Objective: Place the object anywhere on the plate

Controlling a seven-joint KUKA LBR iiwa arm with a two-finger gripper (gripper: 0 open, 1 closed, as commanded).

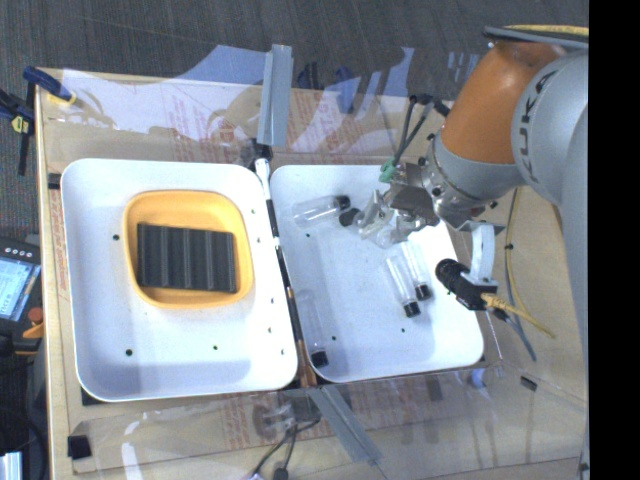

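A yellow plate (190, 208) with a dark ribbed insert (187, 258) rests in the left bin (90, 298). Several clear vials with black caps lie in the right bin (360, 353): one at the back left (318, 209), a pair near the middle (408, 276), and one along the left wall (312, 336). My gripper (388, 222) hangs low over the back of the right bin, between the back vial and the pair. Something clear and glassy (372, 228) sits right at its tip; whether that is gripped is not discernible.
The grey arm with its orange band (490, 98) reaches in from the right above the right bin's far corner. A black fitting with a yellow cable (460, 283) hangs over the bin's right side. A raised divider (278, 258) separates the bins.
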